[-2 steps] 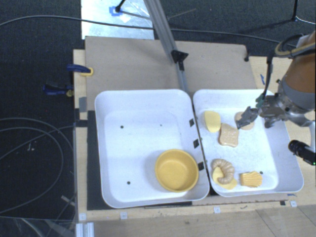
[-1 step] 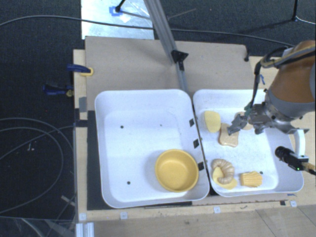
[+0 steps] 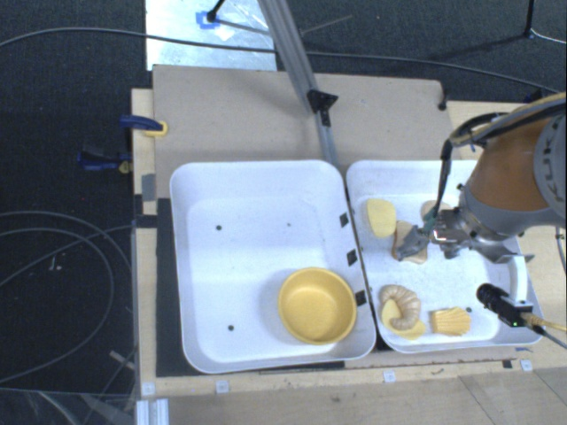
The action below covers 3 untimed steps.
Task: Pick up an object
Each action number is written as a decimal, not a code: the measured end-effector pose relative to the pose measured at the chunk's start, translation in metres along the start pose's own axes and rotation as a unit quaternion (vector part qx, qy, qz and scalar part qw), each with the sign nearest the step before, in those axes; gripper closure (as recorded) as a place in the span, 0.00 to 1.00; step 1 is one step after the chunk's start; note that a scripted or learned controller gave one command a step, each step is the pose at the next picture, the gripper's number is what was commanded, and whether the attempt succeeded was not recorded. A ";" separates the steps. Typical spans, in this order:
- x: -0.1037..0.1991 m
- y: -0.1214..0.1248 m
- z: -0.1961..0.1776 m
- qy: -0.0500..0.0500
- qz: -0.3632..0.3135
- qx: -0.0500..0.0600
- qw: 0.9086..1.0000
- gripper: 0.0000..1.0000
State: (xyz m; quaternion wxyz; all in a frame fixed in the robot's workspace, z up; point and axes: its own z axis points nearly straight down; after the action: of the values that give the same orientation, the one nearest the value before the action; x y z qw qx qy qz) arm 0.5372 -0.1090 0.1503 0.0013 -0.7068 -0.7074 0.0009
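My gripper (image 3: 425,247) is low over the middle of the right bin (image 3: 372,177), at the end of the grey arm with its orange band (image 3: 509,171). Right under it, partly hidden, lies a tan object (image 3: 409,237). A pale yellow wedge (image 3: 381,217) lies just to the left of that. Toward the front of this bin are a tan curled croissant-like piece (image 3: 403,306) and a yellow ridged piece (image 3: 451,321). A small tan bit (image 3: 430,209) peeks out behind the gripper.
The left bin (image 3: 221,184) holds a yellow bowl (image 3: 317,304) at its front right. A grey slanted pole (image 3: 297,56) crosses the back of the bench and ends near the ridge between the two bins. A black cable (image 3: 441,180) hangs beside the wrist.
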 end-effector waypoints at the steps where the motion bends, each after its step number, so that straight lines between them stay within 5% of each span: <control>1: 0.001 0.006 0.061 0.000 0.000 0.000 1.000 0.00; 2: 0.001 0.007 0.047 0.000 0.001 -0.002 1.000 1.00; 3: 0.000 0.013 -0.017 -0.001 -0.002 -0.005 1.000 1.00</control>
State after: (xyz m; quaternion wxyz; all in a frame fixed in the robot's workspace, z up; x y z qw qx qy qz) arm 0.5499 -0.1093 0.1671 -0.0029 -0.7055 -0.7087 -0.0020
